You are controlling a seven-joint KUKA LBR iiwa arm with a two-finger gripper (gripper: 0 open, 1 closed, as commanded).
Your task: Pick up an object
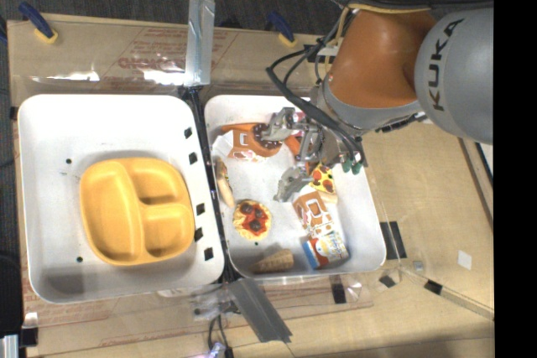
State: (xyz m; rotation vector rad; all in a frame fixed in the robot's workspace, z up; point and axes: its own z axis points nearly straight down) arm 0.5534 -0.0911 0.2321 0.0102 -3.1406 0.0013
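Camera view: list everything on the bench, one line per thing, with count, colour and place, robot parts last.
Shallow plastic bins: two, white, side by side on the bench.
Divided plastic plate: one, yellow, in the left bin.
Round toy pizza: one, tan with red and dark toppings, front middle of the right bin.
Small printed cartons: two, orange-and-white and blue-and-white, right side of the right bin.
Orange-and-white packet: one, back of the right bin.
Clamps: two, blue and yellow, back edge.
Arm: one, grey with an orange band, reaching in from the right.
Hand: one, metal, over the right bin.
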